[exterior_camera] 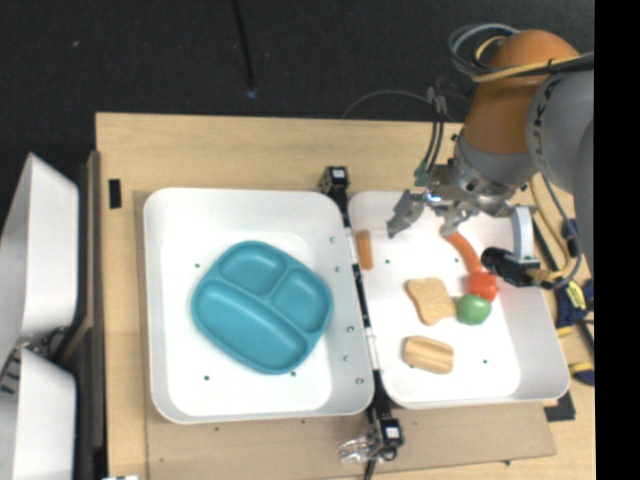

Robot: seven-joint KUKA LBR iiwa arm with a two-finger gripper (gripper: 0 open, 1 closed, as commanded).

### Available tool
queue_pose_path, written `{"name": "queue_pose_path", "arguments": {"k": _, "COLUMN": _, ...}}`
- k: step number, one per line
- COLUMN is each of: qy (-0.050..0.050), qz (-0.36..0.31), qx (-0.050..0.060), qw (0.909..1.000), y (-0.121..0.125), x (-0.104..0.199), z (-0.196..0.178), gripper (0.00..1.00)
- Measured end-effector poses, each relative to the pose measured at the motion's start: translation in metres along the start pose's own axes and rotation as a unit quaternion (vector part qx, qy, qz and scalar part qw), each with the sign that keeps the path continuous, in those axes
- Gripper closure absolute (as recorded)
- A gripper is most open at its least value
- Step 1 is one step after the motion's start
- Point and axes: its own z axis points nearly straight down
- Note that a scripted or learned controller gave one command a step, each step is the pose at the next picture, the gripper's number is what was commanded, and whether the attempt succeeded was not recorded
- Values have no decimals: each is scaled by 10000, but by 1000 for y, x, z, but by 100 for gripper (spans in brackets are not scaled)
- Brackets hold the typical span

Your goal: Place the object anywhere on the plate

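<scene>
Step in hand: judged to be the pick. Nothing lies on the plate (262, 306) yet, and the gripper (428, 211) hangs over the far edge of the right bin (535, 368), toward its far left corner.
Claw: two dark fingers spread apart, nothing seen between them. Open and empty.
Task's thing: not settled which piece is meant. All candidates lie in the right bin; nearest the claw are the carrot (461, 249) and the small orange stick (365, 250).
Doing it well: come down square over one piece, fingers straddling its narrow side. The carrot lies slantwise, so turn the wrist to match. Lift clear of the divider (362, 298) between the bins before crossing. Release low over the plate, any compartment will do.
Risk: the carrot's lower end touches the tomato (483, 284); a careless close may nudge the neighbour.
Right bin, contents: orange stick against the left edge, far half. Carrot near the middle of the far half. Tomato with green ball (474, 310) just beside it, toward the right edge. Cracker (431, 301) at the centre. Bread roll (428, 354) toward the near edge.
Left bin (170, 368), contents: teal plate, three compartments, lying at the centre, tilted corner-wise to the bin's edges.
</scene>
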Motion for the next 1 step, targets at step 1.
{"name": "queue_pose_path", "arguments": {"k": 1, "qy": -2, "qz": -4, "qx": -74, "qw": 10000, "y": 3, "x": 0, "z": -8, "gripper": 0}}
